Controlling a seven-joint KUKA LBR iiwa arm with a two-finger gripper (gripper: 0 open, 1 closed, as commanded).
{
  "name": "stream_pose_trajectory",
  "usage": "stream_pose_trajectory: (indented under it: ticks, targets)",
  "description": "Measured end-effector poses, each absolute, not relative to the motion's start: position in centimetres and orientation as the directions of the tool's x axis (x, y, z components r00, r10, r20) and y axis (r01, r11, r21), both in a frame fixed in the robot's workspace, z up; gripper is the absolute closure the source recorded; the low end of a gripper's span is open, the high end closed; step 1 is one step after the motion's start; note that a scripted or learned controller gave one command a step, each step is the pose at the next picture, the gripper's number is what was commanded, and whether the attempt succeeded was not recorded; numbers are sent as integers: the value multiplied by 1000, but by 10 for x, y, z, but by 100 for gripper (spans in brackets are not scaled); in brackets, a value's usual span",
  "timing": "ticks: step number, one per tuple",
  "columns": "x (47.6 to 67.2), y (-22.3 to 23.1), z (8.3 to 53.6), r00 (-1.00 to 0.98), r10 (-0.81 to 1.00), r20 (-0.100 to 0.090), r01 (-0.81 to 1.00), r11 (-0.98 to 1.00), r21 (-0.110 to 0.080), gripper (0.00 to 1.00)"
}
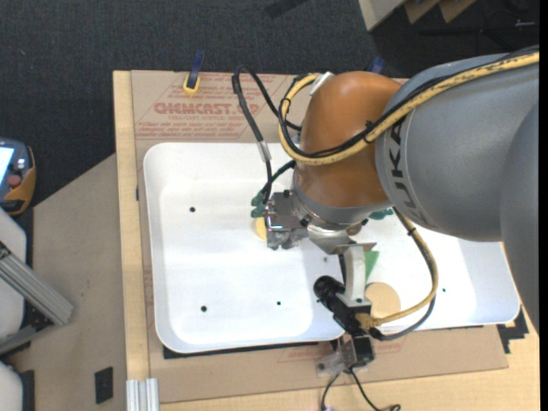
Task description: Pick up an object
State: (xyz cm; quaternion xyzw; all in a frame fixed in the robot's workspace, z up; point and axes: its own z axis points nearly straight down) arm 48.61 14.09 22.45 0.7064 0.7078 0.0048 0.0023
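Observation:
My gripper [272, 226] hangs low over the right part of the left white bin [197, 255], under the orange wrist band. Just beside its metal tip lie a small yellow object [259, 227] and a dark green piece [258, 201], both partly hidden by the gripper. A green object [372, 260] and a round tan disc [384, 298] lie in the right bin, largely covered by the arm.
The grey arm [462, 144] covers most of the right bin [488, 289]. Black and yellow cables loop above the wrist. The bins rest on a cardboard sheet [171, 110] with a yellow clip [192, 80] at its far edge.

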Motion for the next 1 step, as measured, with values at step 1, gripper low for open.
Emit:
stream_pose_trajectory:
  ticks: [1]
  targets:
    - [501,221,348,-9,1000,8,1000,9,15,100]
